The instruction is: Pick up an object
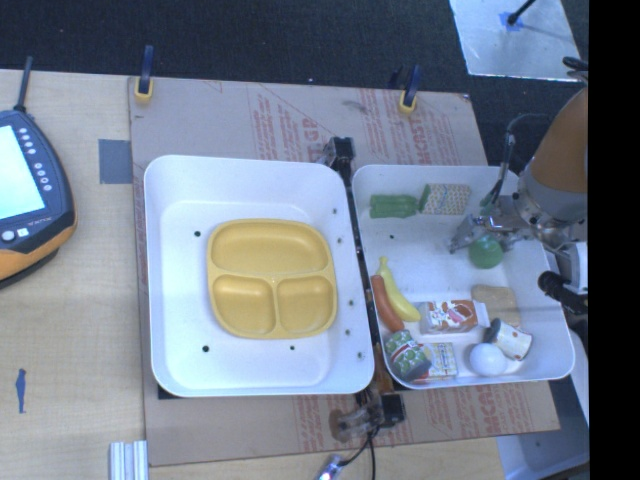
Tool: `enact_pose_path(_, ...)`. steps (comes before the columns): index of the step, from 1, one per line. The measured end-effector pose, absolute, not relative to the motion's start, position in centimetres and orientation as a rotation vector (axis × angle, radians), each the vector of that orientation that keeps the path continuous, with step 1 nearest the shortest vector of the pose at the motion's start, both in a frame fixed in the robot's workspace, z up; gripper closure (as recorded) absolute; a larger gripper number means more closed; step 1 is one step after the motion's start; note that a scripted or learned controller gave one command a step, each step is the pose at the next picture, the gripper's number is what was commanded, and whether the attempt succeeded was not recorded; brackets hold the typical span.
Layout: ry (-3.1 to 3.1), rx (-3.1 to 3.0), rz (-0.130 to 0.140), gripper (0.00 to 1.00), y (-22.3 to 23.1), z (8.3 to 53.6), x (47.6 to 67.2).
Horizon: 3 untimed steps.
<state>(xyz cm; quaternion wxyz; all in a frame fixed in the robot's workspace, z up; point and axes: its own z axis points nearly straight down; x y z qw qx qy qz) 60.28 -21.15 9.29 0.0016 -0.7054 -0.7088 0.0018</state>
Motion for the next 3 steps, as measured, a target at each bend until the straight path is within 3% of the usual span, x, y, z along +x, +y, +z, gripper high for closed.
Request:
enact_pose_path(1, -2.225, -2.211, 0.008, 1.0, -21.2, 10.3, 60.3)
enact_pose_path(2, -2.225, -2.215, 0.002, 1.0, -16.2, 9.2, 65.6)
enact_pose_path(3, -2.225, -2.214, 0.002, 1.0, -7.4, 19.3, 59.5)
